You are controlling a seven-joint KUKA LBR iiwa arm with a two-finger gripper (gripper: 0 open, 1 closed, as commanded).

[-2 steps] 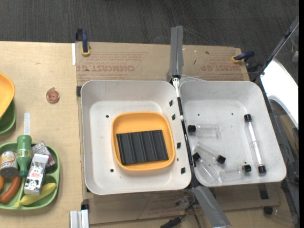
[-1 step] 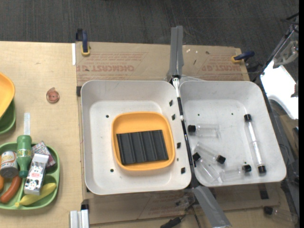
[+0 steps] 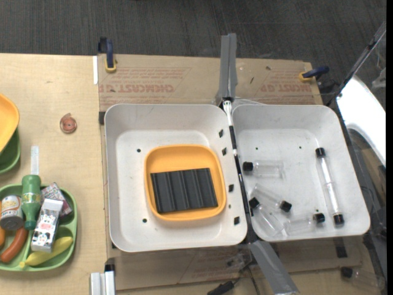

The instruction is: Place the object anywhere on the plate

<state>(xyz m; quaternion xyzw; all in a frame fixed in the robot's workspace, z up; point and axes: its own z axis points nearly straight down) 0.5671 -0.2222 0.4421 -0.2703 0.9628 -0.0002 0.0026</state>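
Observation:
An orange square plate (image 3: 184,152) sits in the middle of the left white bin (image 3: 123,128). A dark grey ribbed rectangular block (image 3: 183,189) lies flat on the plate, covering most of its floor. In the right white bin (image 3: 288,121) lie several clear plastic tubes with black caps. One long tube (image 3: 327,186) lies along the right side, a short one (image 3: 263,168) is near the left wall, and others (image 3: 273,204) cluster at the front.
A green tray (image 3: 64,241) of toy food and a small bottle stands at the left front of the bench. An orange bowl (image 3: 6,125) is at the left edge, with a small pink disc (image 3: 68,124) nearby. A grey post (image 3: 228,66) rises behind the bins' seam.

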